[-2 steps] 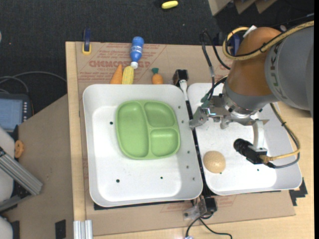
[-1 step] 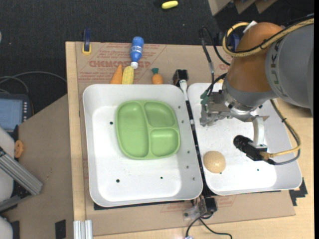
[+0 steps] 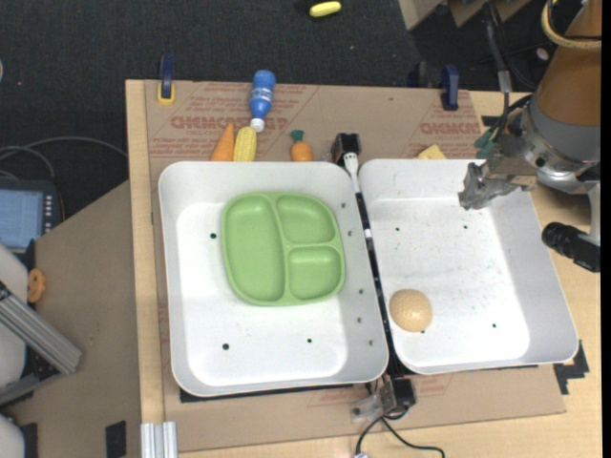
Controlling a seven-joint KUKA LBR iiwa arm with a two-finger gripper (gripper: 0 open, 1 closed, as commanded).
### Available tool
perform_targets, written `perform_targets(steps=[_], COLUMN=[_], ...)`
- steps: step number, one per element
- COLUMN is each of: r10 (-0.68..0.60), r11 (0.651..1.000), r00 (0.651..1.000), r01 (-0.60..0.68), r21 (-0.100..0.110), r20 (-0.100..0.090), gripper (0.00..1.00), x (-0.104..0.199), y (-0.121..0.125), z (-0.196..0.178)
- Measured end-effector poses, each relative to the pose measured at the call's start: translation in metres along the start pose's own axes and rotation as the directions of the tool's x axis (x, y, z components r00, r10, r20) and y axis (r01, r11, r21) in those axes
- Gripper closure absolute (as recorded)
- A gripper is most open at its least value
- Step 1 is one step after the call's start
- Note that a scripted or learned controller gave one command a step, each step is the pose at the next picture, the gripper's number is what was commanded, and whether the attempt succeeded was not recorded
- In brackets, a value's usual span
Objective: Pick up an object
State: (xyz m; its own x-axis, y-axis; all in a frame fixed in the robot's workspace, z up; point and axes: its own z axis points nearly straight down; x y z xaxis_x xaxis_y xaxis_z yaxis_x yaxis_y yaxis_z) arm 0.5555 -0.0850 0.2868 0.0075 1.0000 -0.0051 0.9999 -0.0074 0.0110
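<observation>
Two shallow white bins sit side by side on the bench [image 3: 143, 256], which is covered by a brown cardboard sheet with red printing.

Left bin [image 3: 191, 351]: holds a green divided plate [image 3: 283, 248] with three compartments, one long at the left and two smaller at the right. The plate lies flat, roughly in the middle of the bin, slightly toward the far side.

Right bin [image 3: 477, 342]: holds one round tan ball [image 3: 411, 309], speckled, resting near the bin's near-left corner, close to the wall shared with the left bin. The bin floor shows scattered dark specks.

The arm [image 3: 573, 93] enters from the right, grey with the orange band visible at the top right. The claw [image 3: 474, 195] hangs over the far right part of the right bin, near its far rim. It is well apart from the ball, which lies toward the opposite corner. Nothing is visible between the fingers. Whether the fingers are spread or pressed together cannot be told from this angle.

Beyond the bins, on the cardboard: a blue and white bottle [image 3: 261, 97] lying on its side, a yellow corn cob [image 3: 245, 143] just beside an orange carrot [image 3: 223, 145], and a second small carrot [image 3: 301, 148] near the gap between the bins. A pale yellow piece [image 3: 431, 153] lies just behind the right bin. A yellow object [image 3: 326, 9] lies on the dark floor farther back.
</observation>
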Motion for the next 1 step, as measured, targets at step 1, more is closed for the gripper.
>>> perform_targets(steps=[1], r10=[-0.012], r11=[1.0], r00=[1.0], r01=[0.012], r21=[0.011], r20=[-0.006], gripper=[1.0], x=[0.0515], y=[0.0413], z=[0.0509])
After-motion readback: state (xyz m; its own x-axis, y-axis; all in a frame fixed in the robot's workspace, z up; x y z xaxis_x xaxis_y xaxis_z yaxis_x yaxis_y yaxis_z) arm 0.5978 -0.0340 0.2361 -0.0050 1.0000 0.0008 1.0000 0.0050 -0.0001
